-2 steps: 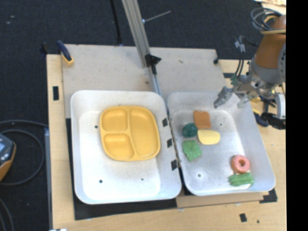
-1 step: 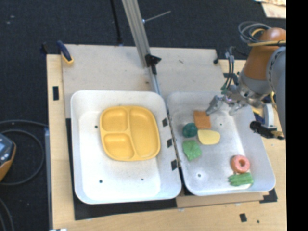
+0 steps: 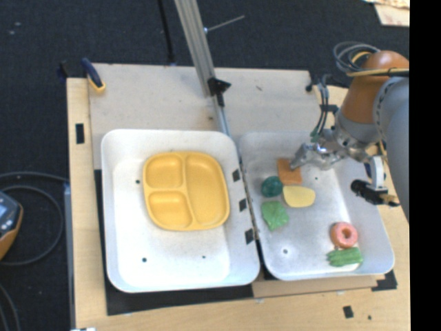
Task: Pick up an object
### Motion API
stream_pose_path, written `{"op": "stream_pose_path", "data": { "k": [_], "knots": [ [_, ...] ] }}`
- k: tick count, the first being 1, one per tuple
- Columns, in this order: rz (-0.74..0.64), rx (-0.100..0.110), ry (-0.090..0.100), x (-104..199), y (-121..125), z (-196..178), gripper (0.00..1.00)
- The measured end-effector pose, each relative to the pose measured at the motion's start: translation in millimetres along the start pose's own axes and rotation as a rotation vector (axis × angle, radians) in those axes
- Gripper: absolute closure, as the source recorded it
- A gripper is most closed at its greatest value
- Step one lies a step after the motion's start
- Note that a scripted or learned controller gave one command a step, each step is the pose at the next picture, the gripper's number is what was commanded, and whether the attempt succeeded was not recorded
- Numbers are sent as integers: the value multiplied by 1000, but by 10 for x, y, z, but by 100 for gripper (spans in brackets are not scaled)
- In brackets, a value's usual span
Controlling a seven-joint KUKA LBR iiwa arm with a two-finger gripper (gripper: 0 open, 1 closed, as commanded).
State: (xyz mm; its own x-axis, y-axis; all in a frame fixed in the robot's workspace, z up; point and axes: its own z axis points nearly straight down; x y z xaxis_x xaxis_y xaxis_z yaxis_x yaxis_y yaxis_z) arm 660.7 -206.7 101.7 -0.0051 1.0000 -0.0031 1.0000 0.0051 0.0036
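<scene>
Nearest you, a knobbly green piece (image 3: pixel 344 256) lies crosswise beside a pink ring (image 3: pixel 344 234) in the right bin (image 3: pixel 310 267). Your gripper (image 3: pixel 303 158) hovers over a flat orange block (image 3: pixel 289 172).

Arm (image 3: pixel 386 109): grey casing, rounded links. Orange band (image 3: pixel 365 92) above wrist, domed and glossy. Looped pale cables (image 3: pixel 348 52) behind the band. Hand (image 3: pixel 303 158): small metallic silver assembly, dark fittings; thin wires run down to it.
</scene>
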Motion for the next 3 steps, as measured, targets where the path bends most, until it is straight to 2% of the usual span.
{"op": "stream_pose_path", "data": {
  "k": [1,3],
  "knots": [
    [-3,-9,-2,-5,28,-160,100],
    [-1,-3,1,-57,65,-1051,100]
  ]
}}
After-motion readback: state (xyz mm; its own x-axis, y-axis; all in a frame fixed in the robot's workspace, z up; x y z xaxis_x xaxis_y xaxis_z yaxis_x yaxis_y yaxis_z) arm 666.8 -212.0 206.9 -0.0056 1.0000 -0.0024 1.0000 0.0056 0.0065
